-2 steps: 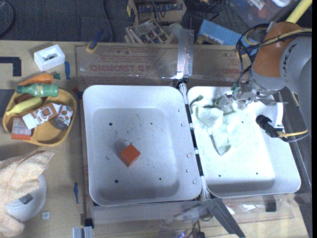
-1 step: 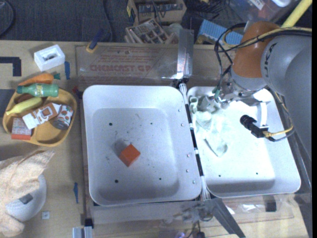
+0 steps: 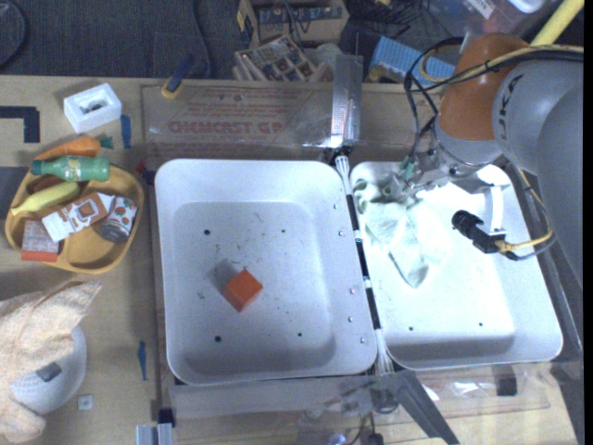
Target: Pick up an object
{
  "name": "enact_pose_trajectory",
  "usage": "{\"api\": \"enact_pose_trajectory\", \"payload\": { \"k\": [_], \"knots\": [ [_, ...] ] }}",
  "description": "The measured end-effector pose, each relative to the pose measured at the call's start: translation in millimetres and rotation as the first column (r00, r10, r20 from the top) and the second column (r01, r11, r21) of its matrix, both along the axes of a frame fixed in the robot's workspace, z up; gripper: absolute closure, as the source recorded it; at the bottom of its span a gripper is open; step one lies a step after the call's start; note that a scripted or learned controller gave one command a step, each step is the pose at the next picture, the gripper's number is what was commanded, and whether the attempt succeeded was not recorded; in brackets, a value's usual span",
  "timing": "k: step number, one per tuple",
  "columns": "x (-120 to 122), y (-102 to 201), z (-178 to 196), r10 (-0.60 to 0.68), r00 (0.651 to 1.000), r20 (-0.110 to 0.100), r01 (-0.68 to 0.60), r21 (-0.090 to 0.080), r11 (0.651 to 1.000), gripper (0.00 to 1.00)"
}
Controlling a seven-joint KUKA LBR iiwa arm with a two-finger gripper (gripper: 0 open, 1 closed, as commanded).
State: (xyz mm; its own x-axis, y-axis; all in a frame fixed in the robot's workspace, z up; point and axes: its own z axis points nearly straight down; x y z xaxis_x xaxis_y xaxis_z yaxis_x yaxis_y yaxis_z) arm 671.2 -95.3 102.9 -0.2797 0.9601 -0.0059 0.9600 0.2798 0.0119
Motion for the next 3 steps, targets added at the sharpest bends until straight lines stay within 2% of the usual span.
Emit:
{"api": "enact_pose_trajectory", "payload": {
  "k": [1,2,3],
  "knots": [
    [0.1,-0.1,0.2,0.000,1.000,0.000,0.000,0.000,1.000,0.00],
    [1.1,-1.0,11.2,-0.001,1.000,0.005,0.001,-0.001,1.000,1.00],
    [-3.8,42.0,82.3,-0.273,0.962,-0.009,0.273,0.002,0.962,1.00]
  ]
}}
